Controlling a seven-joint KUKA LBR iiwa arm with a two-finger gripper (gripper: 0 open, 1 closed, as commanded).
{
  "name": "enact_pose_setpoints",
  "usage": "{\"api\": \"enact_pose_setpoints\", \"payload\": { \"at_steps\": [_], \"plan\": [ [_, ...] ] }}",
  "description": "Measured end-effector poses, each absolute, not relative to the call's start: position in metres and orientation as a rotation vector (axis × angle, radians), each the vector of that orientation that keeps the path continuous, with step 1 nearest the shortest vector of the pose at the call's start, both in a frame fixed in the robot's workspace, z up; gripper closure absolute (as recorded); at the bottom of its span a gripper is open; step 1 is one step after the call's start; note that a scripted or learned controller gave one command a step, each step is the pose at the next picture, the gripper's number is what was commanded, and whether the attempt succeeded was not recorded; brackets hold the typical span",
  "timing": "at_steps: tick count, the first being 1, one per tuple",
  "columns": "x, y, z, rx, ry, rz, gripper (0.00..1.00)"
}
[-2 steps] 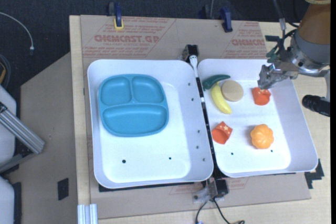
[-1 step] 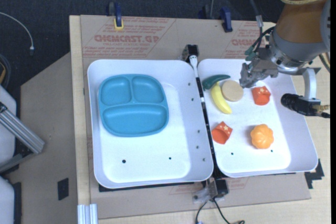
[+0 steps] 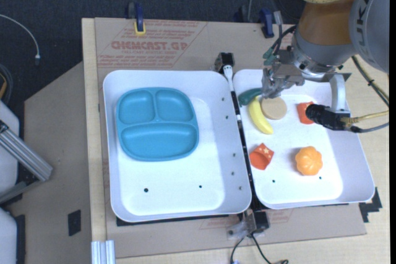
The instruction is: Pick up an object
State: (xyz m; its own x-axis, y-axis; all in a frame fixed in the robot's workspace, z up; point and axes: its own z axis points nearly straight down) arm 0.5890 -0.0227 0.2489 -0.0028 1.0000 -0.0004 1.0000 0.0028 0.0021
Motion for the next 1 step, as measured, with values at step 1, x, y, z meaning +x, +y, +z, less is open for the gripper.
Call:
{"api": "enact_pose_setpoints", "payload": {
  "at_steps": [1],
  "plan": [
    [0.6000, 0.0332, 0.2385, 2.215, 2.226, 0.002, 1.00]
  ]
}}
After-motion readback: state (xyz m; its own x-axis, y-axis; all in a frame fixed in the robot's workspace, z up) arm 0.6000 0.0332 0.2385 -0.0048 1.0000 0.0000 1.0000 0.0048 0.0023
